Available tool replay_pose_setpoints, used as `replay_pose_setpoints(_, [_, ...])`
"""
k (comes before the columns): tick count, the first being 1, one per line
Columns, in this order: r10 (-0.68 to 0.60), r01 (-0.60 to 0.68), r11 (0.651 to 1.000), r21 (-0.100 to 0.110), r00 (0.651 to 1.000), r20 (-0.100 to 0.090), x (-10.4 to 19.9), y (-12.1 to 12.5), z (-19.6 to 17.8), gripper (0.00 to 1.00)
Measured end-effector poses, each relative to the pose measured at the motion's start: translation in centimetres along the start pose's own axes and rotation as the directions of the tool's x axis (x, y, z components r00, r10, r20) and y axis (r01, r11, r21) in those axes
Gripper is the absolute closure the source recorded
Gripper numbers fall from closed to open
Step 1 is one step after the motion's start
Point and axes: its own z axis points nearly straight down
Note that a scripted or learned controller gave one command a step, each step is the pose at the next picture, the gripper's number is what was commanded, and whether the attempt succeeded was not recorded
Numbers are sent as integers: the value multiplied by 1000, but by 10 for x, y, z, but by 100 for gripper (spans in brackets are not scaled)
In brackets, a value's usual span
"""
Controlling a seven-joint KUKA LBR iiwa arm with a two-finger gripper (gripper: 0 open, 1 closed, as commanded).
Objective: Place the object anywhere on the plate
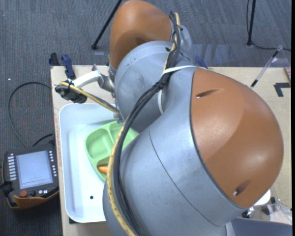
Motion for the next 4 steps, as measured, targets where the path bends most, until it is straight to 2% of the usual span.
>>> replay_pose_setpoints(1, [69, -69, 998, 5, 998, -13, -4, -15, -146, 100])
replay_pose_setpoints(2, [72, -72, 997, 0, 997, -7, -13, 47, -224, 100])
replay_pose_setpoints(3, [-61, 61, 998, 3, 998, 7, -1, -24, -193, 100])
replay_pose_setpoints(4, [66, -66, 998, 0, 998, -5, -4, 12, -248, 100])
